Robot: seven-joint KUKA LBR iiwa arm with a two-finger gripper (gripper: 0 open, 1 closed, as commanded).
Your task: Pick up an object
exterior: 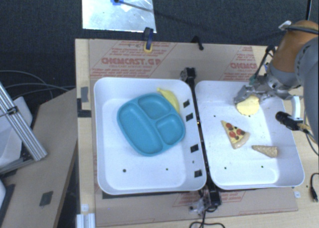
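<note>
Reaching in from the right, my arm (299,55) hangs over the far right part of the right bin (219,172), orange band up near the view's edge. My gripper (254,94) sits low at the bin's far side, right on top of a pale yellow round piece (248,106); its near half pokes out below my metal fingers (243,94). Can't tell if my jaws are apart or together, or if they've got anything clamped: the wrist hides the tips, and the yellow piece looks to lie on the bin floor w/ me touching or just above it. Other stuff in this bin: a pizza slice (235,133) near the middle, point aimed toward the far left corner, crust toward the near right; a tan wedge (265,150) just beside it, closer to the right wall, lying flat. Both are apart from me and from the yellow piece. A black part (289,120) of my rig juts over the right wall. Left bin (112,172): a blue divided plate (151,123) w/ 3 compartments, roughly in the middle, tilted diagonally; a yellow banana-like item (170,97) tucked under its far right edge, near the bin's far right corner. Bins sit side by side on cardboard (129,60), black clips (192,117) along the seam betw. them.
</note>
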